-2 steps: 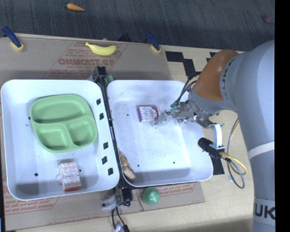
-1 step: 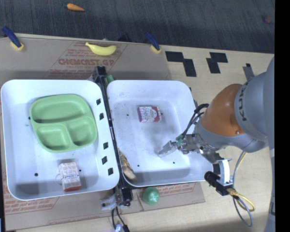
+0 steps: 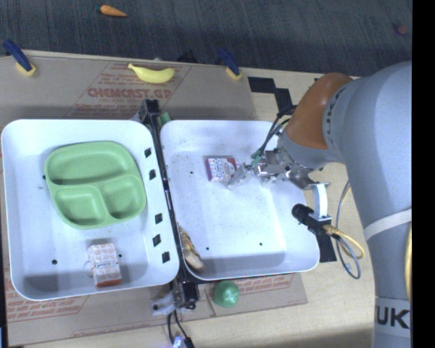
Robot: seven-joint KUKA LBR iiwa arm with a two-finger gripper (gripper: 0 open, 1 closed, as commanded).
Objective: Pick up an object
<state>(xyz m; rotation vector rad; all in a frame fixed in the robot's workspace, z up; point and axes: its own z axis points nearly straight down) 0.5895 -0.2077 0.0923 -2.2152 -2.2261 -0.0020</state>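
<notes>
While the pincer (image 3: 241, 174), its spread unreadable, hovers, the packet (image 3: 220, 168) lies just left.

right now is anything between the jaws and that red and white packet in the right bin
Nothing visible. The gripper sits right at the packet, on its right edge, with bare bin floor around them.

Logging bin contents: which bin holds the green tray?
The left bin. The green tray lies flat inside it, above a small packet.
</notes>
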